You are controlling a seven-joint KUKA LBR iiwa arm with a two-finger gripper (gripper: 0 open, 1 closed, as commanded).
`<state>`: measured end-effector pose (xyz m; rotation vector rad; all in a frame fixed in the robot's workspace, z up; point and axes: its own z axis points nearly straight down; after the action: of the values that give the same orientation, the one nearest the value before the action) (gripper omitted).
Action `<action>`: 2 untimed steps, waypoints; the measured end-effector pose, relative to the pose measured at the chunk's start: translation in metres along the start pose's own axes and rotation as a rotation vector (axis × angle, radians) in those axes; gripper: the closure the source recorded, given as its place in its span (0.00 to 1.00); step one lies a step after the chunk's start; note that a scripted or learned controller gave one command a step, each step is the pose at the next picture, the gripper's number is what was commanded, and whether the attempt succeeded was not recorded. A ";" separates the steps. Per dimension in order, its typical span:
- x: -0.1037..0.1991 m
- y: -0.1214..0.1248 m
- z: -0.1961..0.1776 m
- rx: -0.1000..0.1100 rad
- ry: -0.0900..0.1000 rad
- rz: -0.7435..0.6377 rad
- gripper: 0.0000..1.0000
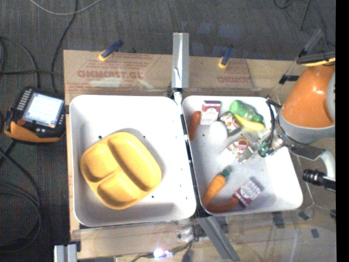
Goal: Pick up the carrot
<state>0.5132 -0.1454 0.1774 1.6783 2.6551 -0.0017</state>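
Left bin [82, 119]: we see 1 yellow divided tray [121, 169] in it.
Right bin [283, 201]: we count several small items.
Carrot [216, 184]: lying at the right bin's front-left, tilted, green top up-right.
Hand [252, 150]: above the bin's middle, apart from the carrot; we cannot tell its grip.

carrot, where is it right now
The carrot lies in the right bin, near its front-left corner, between a sausage and a small red box.

Single overhead view, slanted, over both bins [131, 100]
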 end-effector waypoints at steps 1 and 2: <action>0.000 0.000 0.000 0.000 0.001 0.000 0.00; 0.026 -0.005 0.080 -0.001 0.002 -0.031 0.00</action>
<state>0.4975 -0.1239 0.0970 1.6371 2.6819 0.0021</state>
